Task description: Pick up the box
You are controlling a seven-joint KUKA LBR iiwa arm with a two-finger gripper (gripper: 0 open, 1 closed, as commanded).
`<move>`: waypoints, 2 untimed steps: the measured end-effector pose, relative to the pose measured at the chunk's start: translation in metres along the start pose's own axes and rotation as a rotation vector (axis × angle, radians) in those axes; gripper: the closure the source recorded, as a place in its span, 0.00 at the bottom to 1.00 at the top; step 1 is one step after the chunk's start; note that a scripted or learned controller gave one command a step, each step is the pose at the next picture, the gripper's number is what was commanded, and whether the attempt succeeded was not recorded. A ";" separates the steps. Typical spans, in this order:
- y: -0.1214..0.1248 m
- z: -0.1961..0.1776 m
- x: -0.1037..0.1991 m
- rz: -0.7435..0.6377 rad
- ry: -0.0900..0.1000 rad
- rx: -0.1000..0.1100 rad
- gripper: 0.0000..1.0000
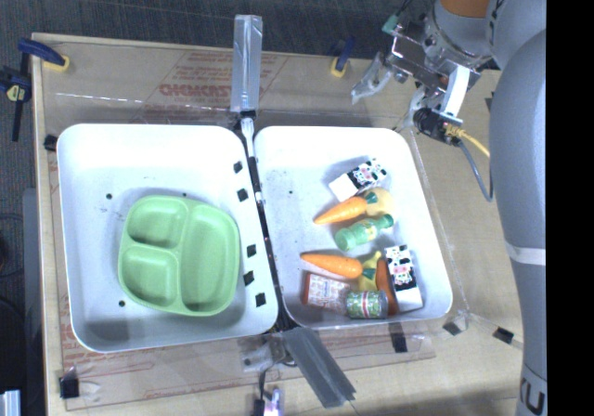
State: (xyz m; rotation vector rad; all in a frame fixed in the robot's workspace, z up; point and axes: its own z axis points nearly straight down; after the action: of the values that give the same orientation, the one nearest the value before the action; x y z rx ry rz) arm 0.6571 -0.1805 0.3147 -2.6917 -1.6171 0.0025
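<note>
Camera view: box lies in the right bin, below the open end effector.

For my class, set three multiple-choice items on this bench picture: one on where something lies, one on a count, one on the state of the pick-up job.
1. Where does the green divided plate lie?
A. In the left bin
B. In the right bin
C. On the bench outside both bins

2. How many carrots lie in the right bin?
A. One
B. Two
C. Four

3. Where is the gripper in relation to the cow-print box?
A. Pressed down on it
B. Lifting it over the left bin
C. Off beyond the right bin's far rim, apart from it

Answers: 1 A, the plate rests on the left bin's floor. 2 B, one carrot lies above another carrot. 3 C, the box lies on the bin floor among the other items.
</note>
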 end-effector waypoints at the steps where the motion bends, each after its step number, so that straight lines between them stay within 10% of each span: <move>1: -0.018 0.115 0.033 0.186 -0.001 0.005 0.00; 2: -0.060 0.211 0.044 0.595 -0.001 0.006 0.00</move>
State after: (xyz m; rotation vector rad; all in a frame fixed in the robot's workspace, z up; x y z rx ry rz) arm 0.6240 -0.1132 0.1041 -3.0430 -0.7563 0.0092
